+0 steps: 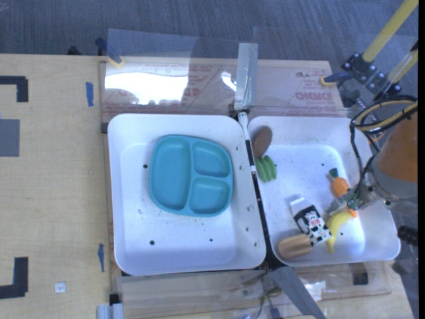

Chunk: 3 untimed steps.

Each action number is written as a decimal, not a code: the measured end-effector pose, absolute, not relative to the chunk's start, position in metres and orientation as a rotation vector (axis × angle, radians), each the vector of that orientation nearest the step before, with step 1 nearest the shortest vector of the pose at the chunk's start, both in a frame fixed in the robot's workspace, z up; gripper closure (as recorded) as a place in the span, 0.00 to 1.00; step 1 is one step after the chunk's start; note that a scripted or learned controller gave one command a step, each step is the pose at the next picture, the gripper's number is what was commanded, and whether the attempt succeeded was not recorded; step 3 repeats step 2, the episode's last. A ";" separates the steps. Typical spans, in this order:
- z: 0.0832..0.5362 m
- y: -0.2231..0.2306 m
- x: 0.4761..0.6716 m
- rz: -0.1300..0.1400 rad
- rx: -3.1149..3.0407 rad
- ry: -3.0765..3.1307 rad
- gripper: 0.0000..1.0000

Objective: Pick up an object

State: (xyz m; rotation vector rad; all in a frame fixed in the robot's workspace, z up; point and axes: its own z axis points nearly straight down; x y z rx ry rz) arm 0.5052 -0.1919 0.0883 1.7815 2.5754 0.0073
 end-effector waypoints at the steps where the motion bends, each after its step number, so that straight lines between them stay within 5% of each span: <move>1: 0.088 -0.142 0.579 0.012 2.156 2.274 1.00; 2: 0.087 -0.143 0.578 0.009 2.157 2.274 0.00; 3: 0.087 -0.143 0.578 0.009 2.157 2.274 0.00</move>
